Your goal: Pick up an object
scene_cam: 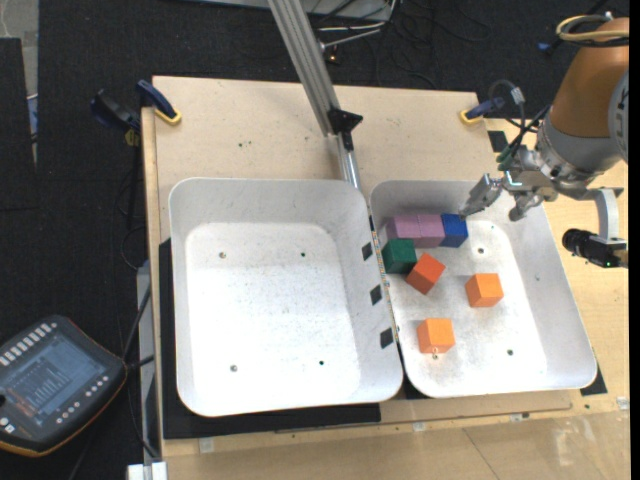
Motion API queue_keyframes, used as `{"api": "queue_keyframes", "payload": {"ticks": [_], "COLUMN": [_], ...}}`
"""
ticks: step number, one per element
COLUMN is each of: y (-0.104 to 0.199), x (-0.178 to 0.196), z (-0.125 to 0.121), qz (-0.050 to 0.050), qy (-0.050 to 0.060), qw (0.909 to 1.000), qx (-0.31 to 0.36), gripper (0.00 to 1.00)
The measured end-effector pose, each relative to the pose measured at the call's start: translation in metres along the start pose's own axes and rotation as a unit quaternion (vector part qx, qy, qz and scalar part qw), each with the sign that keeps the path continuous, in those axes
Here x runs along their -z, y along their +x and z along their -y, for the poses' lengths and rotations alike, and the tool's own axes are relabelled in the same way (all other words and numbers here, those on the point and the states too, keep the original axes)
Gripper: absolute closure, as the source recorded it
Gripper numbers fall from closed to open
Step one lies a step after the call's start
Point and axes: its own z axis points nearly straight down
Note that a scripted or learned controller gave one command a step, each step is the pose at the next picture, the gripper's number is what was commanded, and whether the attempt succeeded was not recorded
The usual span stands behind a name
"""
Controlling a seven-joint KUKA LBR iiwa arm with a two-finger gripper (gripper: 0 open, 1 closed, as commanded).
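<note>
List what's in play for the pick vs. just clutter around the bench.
In play:
- gripper, over the right bin
- purple block
- blue block
- green block
- three orange blocks

Lying about:
- left bin
- teach pendant
- blue clamps
- metal pole
</note>
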Motion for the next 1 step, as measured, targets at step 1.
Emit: {"api": "queue_keyframes", "payload": {"ticks": [1], "y": [0.0002], "x": [0.0025], "z": [-0.0005], "qz": [0.001], "qy": [-0.001], "qw": [1.0000], "qx": [0.001], "gripper": [0.00]}}
